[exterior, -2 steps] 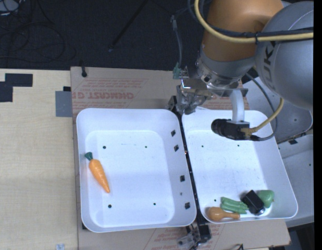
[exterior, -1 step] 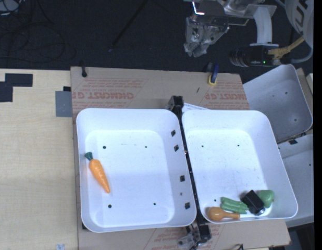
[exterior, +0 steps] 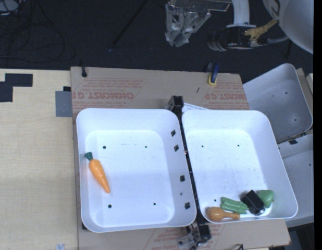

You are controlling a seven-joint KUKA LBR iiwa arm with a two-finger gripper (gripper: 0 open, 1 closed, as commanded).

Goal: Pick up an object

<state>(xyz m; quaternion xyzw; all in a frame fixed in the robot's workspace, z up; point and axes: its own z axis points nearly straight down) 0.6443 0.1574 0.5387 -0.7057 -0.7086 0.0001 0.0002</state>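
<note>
Gripper (exterior: 184, 27) far up, finger state can't tell. Carrot (exterior: 99, 175) hugs left bin (exterior: 124, 117) wall; likely wall clash, missed grasp.

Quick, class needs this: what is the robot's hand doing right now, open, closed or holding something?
Hand: raised behind the bins, holding nothing; open or closed cannot be told.

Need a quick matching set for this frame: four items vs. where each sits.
Items:
1. carrot
2. black block
3. hand
4. blue clip

Places:
A. cardboard's far edge
B. left bin, by its left wall
C. above the bench, beyond the bins
D. right bin, near corner

Pairs: 1-B, 2-D, 3-C, 4-A
</note>
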